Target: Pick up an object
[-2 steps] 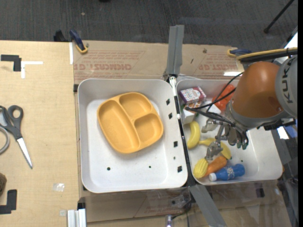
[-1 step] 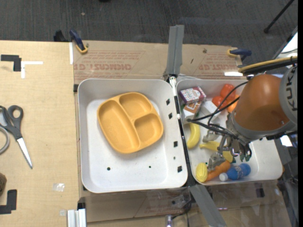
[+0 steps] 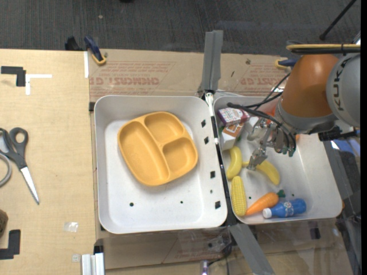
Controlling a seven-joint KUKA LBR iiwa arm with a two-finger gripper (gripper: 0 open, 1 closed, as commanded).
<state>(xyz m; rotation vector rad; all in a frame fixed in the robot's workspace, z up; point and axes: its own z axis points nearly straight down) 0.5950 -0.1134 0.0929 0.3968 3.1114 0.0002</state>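
Right white bin (image 3: 321,211) holds a banana (image 3: 268,172) just below the open, empty end effector (image 3: 259,152).

— What colours sit nearest the gripper (image 3: 259,153)?
— Two yellow bananas (image 3: 234,161) flank its metal-grey fingers; below lie a yellow corn cob (image 3: 238,195), an orange carrot (image 3: 261,202) with a green tip and a blue bottle (image 3: 286,209) with a white cap.
— Farther left?
— An orange-yellow divided plate (image 3: 157,148) in a white bin (image 3: 106,171).
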